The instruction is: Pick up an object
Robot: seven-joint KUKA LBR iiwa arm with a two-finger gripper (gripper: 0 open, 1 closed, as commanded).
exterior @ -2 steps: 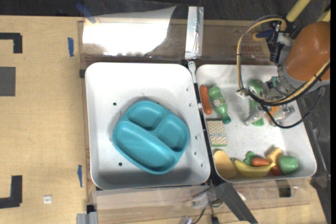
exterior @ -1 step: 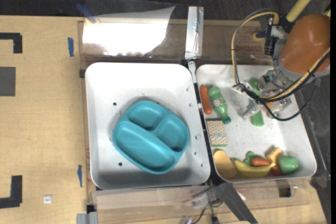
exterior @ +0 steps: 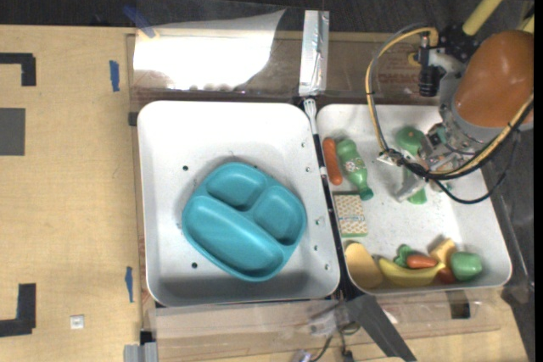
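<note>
Presumably, we treat the green toy beneath the gripper as light, rigid, slippery plastic; gripper state: we cannot tell. Grasp mid-body.

Arm reaching low, pincer down

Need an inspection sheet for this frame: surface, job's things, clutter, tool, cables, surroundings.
Surface: left bin holds a teal divided plate; right bin holds toy food.
Job's things: green bottle and orange carrot along the right bin's left wall; patterned card below them; banana and green toy piled at the near edge.
Clutter: clear plastic sheet behind the bins.
Tool: tool low in the right bin beside a green item; grip unclear.
Cables: yellow cable loops by the wrist.
Surroundings: blue tape on the board.
</note>
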